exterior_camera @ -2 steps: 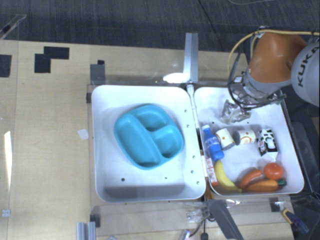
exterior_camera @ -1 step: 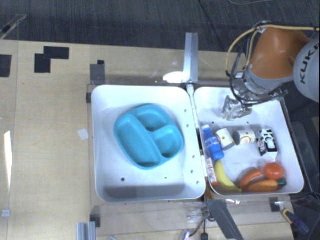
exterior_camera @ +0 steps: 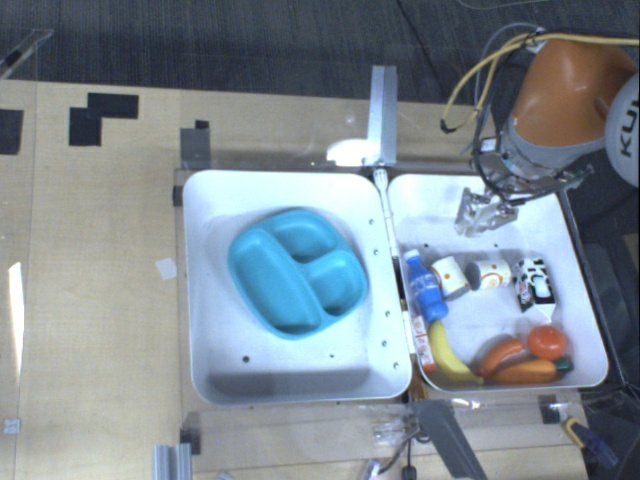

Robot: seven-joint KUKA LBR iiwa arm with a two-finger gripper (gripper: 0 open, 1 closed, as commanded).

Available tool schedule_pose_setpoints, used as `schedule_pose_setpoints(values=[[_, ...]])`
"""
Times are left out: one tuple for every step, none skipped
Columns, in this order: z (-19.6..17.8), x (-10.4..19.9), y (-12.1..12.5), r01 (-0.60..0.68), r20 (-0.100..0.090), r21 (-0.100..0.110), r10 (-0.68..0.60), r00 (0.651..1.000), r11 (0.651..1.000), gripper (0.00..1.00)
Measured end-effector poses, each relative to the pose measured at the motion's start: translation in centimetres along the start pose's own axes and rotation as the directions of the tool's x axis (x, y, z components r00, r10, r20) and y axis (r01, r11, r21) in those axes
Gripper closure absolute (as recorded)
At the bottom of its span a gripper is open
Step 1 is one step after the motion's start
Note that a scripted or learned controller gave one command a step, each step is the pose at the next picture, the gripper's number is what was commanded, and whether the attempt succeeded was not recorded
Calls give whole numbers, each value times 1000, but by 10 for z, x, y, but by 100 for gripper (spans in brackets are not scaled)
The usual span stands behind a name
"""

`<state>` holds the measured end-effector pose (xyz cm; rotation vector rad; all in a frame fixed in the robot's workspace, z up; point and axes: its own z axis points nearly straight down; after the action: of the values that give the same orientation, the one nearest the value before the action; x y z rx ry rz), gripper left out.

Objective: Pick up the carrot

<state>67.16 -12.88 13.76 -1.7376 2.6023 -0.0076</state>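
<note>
The hand (exterior_camera: 484, 211) hangs over the right bin's (exterior_camera: 585, 268) far end, its grip state unclear, well apart from the carrot (exterior_camera: 522, 372) lying against the near wall.

Bright overhead light, glare on white bins (exterior_camera: 290, 190), slight softness.

So the arm (exterior_camera: 590, 98) is mostly a big rounded orange dome up top, kinda glossy, with a grey ring under it. There's a white-grey shell at the far right edge with dark letters, I can make out "KU". Yellow and black cables (exterior_camera: 480, 68) loop off its left side. The claw (exterior_camera: 482, 213) is small, shiny silver metal, pretty blurry, hanging off a dark bracket.
</note>
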Motion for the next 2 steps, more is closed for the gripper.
schedule_pose_setpoints(values=[[20, -1, 0, -99, 0, 1, 99, 995, 995, 100], [47, 69, 19, 268, -4, -1, -268, 963, 963, 100]])
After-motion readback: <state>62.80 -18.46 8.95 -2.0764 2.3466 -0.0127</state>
